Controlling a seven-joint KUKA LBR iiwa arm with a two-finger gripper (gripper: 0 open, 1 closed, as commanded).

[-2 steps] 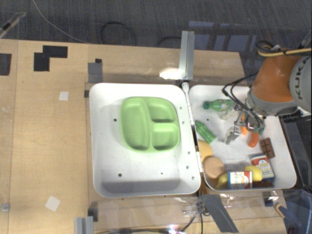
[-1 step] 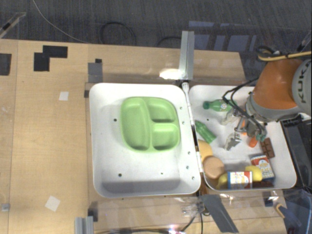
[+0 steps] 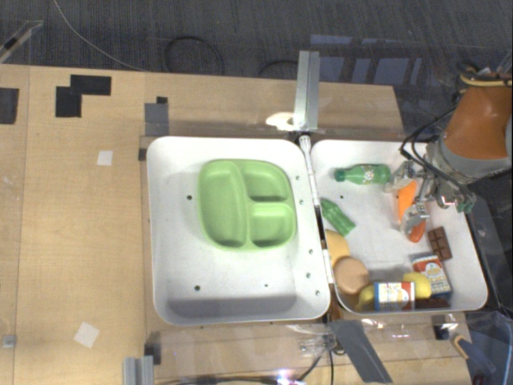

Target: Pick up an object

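The arm's in from the right of the frame, orange band showing at the upper right edge; the gripper (image 3: 418, 201) is down inside the right bin (image 3: 385, 152), close to its right wall, and whether it is clenched or released I cannot tell. An orange carrot-like piece (image 3: 407, 199) lies right beneath it, touching or nearly so. There's open white floor in the middle of that bin; the clutter hugs the edges. A green bottle (image 3: 362, 174) lies along the top; a green packet (image 3: 336, 217) sits by the left wall; a chocolate bar (image 3: 438, 243) is at the right; along the bottom edge sit a tan bun (image 3: 349, 275), a labelled bottle (image 3: 394, 294) on its side and a small carton (image 3: 430, 273). The left bin (image 3: 172, 215) holds a green divided tray (image 3: 247, 203), centred, with bare floor all round it.
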